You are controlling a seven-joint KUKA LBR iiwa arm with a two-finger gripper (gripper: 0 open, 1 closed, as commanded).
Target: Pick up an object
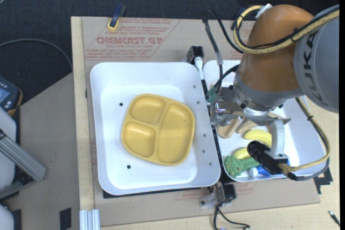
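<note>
Objects for picking lie heaped in the right bin [318, 140], crowded toward its near-left corner beneath the arm's wrist. Among them are a yellow banana [260, 136], a green bumpy toy [241, 163] close to the bin's near edge, a tan piece [228, 128] beside the bin's left wall, and a bit of blue [260, 172] next to the green toy; several are partly hidden, so their shapes are hard to tell apart.

The gripper [223, 114] hangs low over the left side of the right bin, just above the tan piece and near the wall shared with the other bin. The orange band and grey wrist block most of it from above, so it cannot be told whether it is spread or closed, or whether anything sits in it.

The left bin [108, 83] carries a yellow divided plate [158, 128] with three compartments, lying flat around the bin's middle, nearer its right wall. Both bins rest on a brown board [81, 51] printed with red lettering along its far edge.
</note>
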